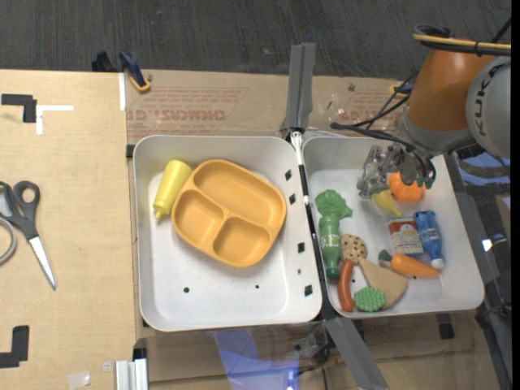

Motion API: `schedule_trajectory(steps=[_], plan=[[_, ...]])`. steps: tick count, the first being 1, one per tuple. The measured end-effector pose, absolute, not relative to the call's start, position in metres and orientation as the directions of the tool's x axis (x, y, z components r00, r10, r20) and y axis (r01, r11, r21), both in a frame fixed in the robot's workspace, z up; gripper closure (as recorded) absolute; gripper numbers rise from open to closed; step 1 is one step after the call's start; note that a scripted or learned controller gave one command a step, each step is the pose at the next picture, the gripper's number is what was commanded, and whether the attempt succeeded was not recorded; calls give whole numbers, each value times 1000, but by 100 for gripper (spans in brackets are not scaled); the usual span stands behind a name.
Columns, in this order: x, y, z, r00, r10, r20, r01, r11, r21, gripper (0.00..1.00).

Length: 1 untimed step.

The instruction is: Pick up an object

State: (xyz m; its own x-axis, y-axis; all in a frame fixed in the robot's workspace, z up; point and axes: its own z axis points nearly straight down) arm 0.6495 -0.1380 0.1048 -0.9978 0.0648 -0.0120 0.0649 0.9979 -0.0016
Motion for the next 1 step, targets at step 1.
schedule_trajectory(steps=[1], plan=[[578,-145,93,-989,-149,-2,-149,989,-1,100]])
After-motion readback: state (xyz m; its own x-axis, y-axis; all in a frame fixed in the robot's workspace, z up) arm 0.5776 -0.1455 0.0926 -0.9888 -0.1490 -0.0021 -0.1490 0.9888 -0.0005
